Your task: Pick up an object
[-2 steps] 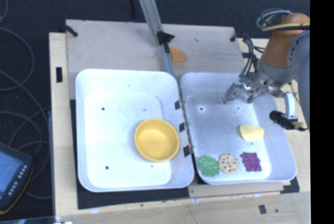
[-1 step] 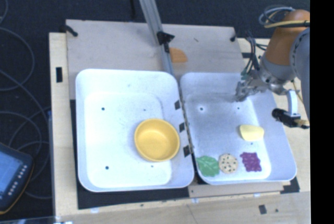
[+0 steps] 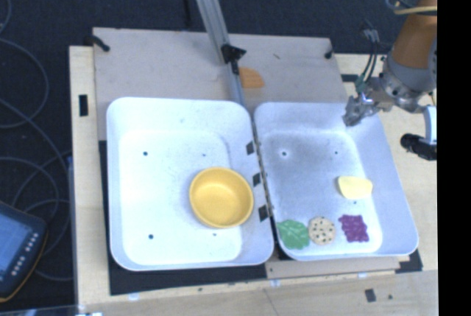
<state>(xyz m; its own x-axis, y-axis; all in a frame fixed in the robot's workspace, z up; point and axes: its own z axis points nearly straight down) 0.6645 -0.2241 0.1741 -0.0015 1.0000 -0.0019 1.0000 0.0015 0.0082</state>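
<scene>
Two white bins sat side by side on the bench. Beyond the right bin's point(image 3: 383, 160) far corner hung the gripper point(image 3: 356, 114), its grip impossible to judge. At that bin's near edge lay a cookie point(image 3: 321, 230).

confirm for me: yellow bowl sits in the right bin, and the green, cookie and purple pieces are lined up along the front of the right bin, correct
Not quite. The camera view shows the yellow bowl in the left bin, not the right one. The rest stands: the green piece, the cookie and the purple piece are lined up along the front of the right bin.
</scene>
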